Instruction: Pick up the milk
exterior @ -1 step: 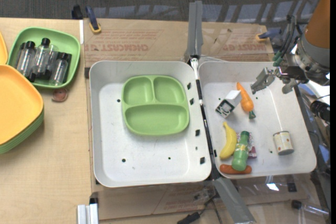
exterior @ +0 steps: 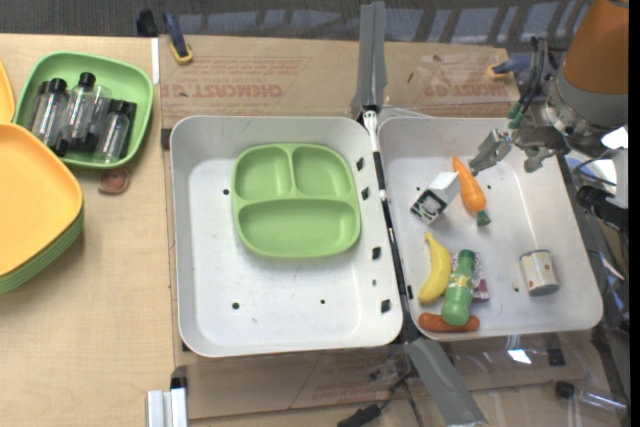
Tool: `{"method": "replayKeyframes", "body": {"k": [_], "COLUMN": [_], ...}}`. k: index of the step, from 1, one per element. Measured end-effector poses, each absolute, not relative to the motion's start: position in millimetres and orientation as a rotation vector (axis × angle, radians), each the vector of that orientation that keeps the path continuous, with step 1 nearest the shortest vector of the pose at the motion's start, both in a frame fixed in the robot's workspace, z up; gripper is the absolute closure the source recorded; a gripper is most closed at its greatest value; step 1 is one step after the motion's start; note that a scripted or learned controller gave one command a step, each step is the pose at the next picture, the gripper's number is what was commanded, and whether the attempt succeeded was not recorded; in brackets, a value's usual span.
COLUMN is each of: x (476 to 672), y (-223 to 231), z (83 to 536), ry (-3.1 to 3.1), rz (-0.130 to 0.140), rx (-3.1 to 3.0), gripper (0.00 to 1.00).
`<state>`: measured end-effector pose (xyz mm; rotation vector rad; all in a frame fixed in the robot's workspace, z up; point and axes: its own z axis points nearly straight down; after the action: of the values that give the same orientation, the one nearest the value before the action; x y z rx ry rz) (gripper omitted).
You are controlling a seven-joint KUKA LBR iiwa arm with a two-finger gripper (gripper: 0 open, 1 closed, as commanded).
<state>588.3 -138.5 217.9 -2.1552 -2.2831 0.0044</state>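
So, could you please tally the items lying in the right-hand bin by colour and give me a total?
White: 2, the milk carton and a small can
Orange: 1, a carrot
Yellow: 1, a banana
Green: 1, a bottle
Red: 1, a small item below the bottle, too small to identify
Total: 6

The cardboard sheet (exterior: 262, 80) behind the bins bears upside-down red lettering reading roughly "CHEMCITY".
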Motion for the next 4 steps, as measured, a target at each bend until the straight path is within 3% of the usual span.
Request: {"method": "replayKeyframes", "body": {"k": [1,2,3,4], "x": [655.0,623.5,556.2,555.8], "y": [-111.0,-184.3,-196.7,-198.1], "z": [131.2,91.4,91.3,100.1], "ry": [-2.409,-2.342,-2.145,-2.14], "rz": [0.002,0.002,0.001,0.002], "rx": [-2.017,-2.094,-2.293,-2.298], "gripper": [0.0,0.0,0.0,1.0]}}
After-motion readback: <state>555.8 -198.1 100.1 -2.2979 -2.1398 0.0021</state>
